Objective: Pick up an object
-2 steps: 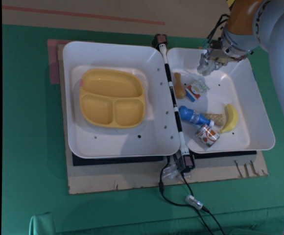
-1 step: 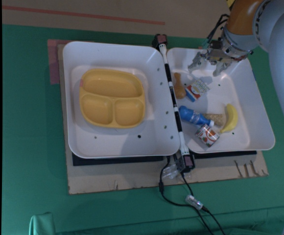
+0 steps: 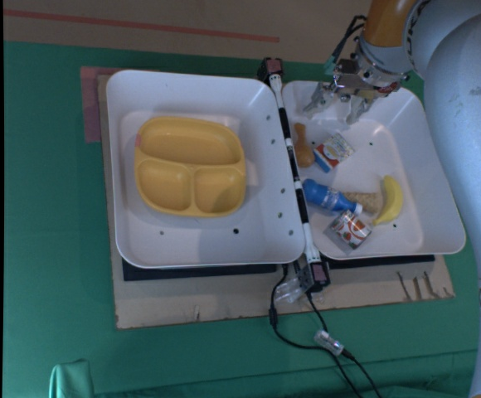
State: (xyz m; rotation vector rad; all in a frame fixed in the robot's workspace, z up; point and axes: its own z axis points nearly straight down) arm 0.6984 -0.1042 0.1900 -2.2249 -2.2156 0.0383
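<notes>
My gripper (image 3: 335, 108) hangs over the back of the right bin (image 3: 423, 152), its fingers spread apart with nothing between them. Just below it lie a small red-and-white carton (image 3: 333, 151) and a tan bread-like piece (image 3: 303, 145). Further forward sit a blue bottle (image 3: 324, 196), a yellow banana (image 3: 391, 199), a beige cracker-like piece (image 3: 368, 200) and a second small carton (image 3: 349, 228).
The left bin (image 3: 141, 239) holds a yellow divided plate (image 3: 190, 165). A black divider with clamps (image 3: 293, 164) runs between the bins. Cables (image 3: 323, 338) trail across the green mat in front. The grey arm fills the right side.
</notes>
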